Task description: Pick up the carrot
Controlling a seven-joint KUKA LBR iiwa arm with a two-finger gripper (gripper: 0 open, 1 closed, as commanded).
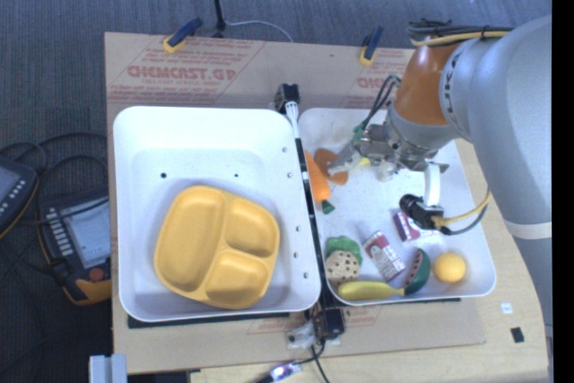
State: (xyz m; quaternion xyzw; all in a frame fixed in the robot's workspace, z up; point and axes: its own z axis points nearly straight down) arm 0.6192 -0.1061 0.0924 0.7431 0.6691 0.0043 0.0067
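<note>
The carrot [317, 181] lies in the right bin [475, 282] against its left wall, orange, with its green end [327, 206] pointing toward the front. A second small orange piece [330, 161] sits just beside its upper end. My gripper [366, 146] hangs low over the bin's back-left part, just right of that orange piece and a short way from the carrot. The grey arm with its orange band [421, 94] comes in from the right. I see nothing lifted off the bin floor.
The front of the right bin holds a cookie [341, 265], a green item [342, 246], a banana [370, 290], a watermelon slice [416, 272], a yellow fruit [449, 267] and a red can [386, 255]. A yellow divided plate [218, 245] lies in the left bin [143, 139].
</note>
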